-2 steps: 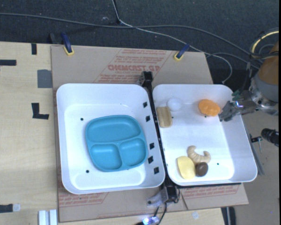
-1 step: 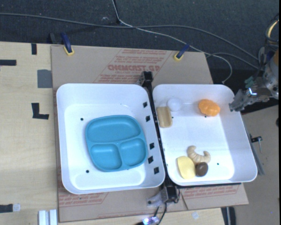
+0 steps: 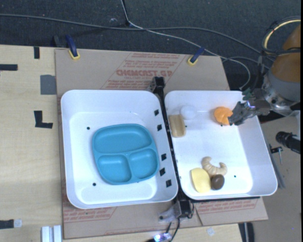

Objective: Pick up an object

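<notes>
Where the right bin [image 3: 257,135] holds an orange piece [image 3: 221,115], arm [image 3: 283,79] low, just beside it.

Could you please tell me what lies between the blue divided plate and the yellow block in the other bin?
In the camera view, between the blue divided plate and the yellow block lie bare white bin floor and the two bins' adjoining walls.

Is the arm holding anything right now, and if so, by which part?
It cannot be told. The end effector is at the right side of the orange object in the right bin, but nothing is visibly between its fingers.
</notes>
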You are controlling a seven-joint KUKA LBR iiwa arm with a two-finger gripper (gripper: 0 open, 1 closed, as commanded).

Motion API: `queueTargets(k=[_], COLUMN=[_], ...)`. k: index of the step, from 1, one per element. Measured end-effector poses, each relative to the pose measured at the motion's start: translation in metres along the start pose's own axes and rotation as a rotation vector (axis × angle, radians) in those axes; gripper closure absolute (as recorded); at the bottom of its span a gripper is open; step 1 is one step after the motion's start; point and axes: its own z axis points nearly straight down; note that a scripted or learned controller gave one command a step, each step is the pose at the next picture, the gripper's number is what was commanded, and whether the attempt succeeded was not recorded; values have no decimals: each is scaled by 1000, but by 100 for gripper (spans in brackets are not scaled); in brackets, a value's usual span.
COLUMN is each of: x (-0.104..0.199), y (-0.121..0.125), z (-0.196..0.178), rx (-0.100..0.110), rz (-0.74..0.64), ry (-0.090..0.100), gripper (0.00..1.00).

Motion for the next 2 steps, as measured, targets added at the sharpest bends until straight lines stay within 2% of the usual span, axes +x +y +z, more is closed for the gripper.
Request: queueTargets(k=[2], x=[100], y=[-21], z=[26], rx=[1], rz=[0], ry=[0], gripper=[100])
